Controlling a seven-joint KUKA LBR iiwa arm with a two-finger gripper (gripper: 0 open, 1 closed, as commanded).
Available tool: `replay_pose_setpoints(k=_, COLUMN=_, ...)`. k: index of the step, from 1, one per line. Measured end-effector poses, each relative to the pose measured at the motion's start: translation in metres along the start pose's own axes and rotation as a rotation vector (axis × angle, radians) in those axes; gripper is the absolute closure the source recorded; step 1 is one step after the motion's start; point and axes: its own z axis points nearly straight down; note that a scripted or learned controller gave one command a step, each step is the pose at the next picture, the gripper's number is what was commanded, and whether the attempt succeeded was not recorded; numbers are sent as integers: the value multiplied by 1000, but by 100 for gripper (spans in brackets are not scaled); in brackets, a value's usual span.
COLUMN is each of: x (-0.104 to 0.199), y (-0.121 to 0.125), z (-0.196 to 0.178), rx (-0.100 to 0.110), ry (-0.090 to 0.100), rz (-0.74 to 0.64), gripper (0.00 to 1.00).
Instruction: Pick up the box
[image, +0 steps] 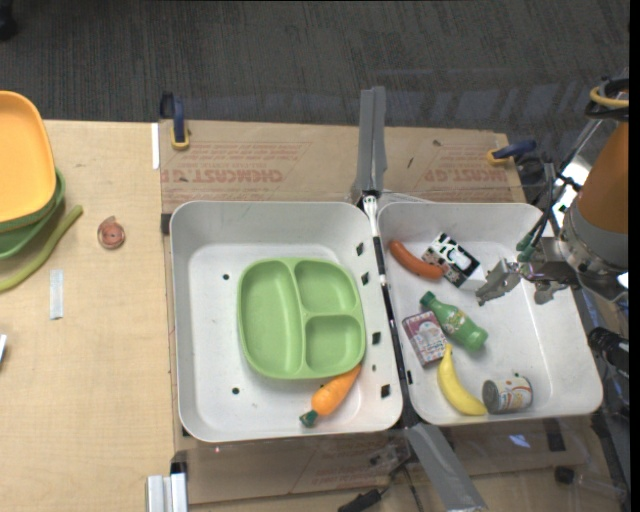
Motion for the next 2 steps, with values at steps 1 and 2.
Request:
replay_pose_setpoints(k=1, x=29, y=-25, z=58, rx=1, ry=0, rz=137, gripper=0)
replay_pose_setpoints(k=2, x=15, y=-23, z=153, rx=-6, ry=1, rz=254, gripper=0)
